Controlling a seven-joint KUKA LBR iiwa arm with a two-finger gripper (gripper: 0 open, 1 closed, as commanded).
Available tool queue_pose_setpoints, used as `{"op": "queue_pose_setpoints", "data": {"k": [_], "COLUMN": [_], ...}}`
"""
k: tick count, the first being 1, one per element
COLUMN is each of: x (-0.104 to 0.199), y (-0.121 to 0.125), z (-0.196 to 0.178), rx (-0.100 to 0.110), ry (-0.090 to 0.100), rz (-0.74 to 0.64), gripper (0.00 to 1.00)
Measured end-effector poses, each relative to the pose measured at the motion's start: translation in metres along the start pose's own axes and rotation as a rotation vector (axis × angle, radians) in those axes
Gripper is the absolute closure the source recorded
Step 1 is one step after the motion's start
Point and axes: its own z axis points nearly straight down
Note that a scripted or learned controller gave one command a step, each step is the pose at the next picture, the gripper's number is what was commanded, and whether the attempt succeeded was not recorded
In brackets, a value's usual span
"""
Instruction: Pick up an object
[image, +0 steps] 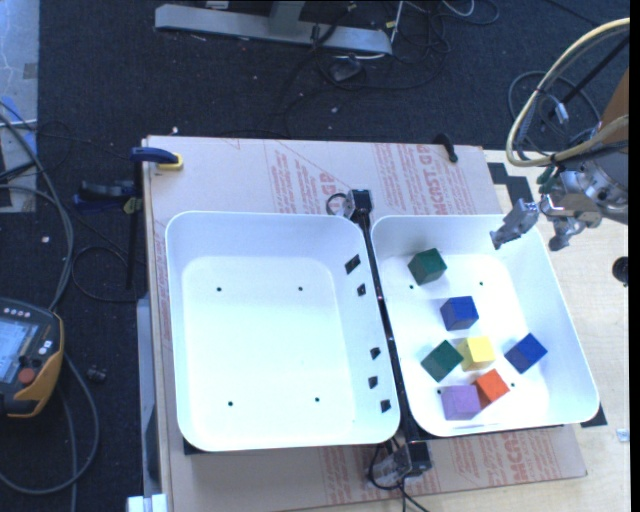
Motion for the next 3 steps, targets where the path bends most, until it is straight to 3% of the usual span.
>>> {"op": "queue_pose_setpoints", "data": {"k": [1,3], "x": [0.0,-0.006], "y": [0.001,0.013], "z": [-0.002,0.095], "rx": [-0.005,0.001], "ry": [-0.001,0.0], "rz": [-0.001,0.0], "gripper": [0.0,0.0]}}
